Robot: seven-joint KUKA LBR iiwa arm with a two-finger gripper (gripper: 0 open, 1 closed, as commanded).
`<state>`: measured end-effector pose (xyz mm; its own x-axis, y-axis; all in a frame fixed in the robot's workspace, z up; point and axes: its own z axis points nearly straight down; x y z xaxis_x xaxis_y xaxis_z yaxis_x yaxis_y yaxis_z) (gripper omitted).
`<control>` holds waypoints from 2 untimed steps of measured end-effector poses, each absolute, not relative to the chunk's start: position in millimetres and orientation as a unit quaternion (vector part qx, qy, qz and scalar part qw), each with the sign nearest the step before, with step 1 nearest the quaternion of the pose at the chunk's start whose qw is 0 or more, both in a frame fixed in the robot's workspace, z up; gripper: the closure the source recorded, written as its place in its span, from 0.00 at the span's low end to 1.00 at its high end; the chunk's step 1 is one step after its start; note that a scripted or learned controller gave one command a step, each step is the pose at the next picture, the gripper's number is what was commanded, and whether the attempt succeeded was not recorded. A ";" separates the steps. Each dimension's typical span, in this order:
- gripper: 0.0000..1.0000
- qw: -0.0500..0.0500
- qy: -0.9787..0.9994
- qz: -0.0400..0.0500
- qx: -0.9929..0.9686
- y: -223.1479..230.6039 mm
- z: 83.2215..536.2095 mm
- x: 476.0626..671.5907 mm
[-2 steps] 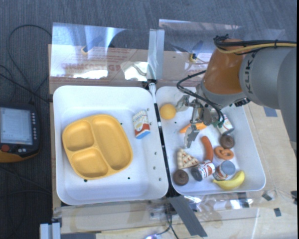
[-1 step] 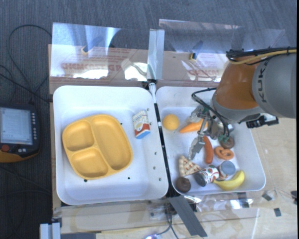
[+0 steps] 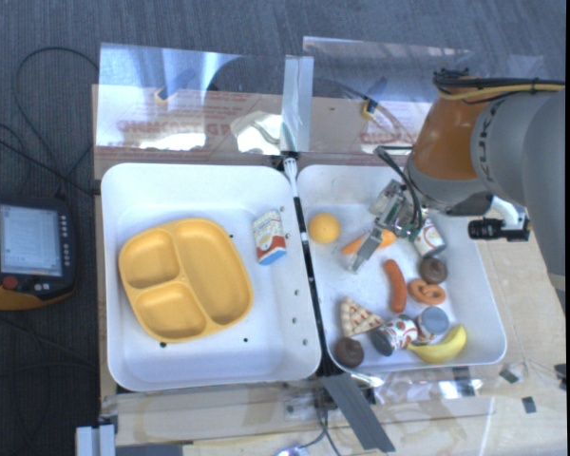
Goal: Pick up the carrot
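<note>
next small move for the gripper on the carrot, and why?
Probably close on it and lift a little to test the grasp. The gripper is already down in the right bin, and the carrot shows orange right at its tip. The hot dog lies clear below it.

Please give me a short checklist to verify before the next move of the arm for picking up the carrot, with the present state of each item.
1. Carrot lies in the right bin: ok.
2. Gripper is down at the carrot: ok.
3. Carrot is between the fingers: cannot tell, the gripper covers part of it.
4. Room around the carrot: ok, the orange ball and the sausage lie apart from it.
5. Carrot is lifted off the bin floor: cannot tell from this slanted view.
6. Yellow tray in the left bin is away from the arm: ok.
</note>
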<state>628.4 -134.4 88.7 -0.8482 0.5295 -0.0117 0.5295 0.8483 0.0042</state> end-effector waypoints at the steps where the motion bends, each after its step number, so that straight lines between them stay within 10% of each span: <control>1: 0.00 0.006 0.963 0.000 0.270 -95.6 89.3 607.0; 2: 0.00 0.007 0.938 0.002 0.345 -96.2 89.6 579.5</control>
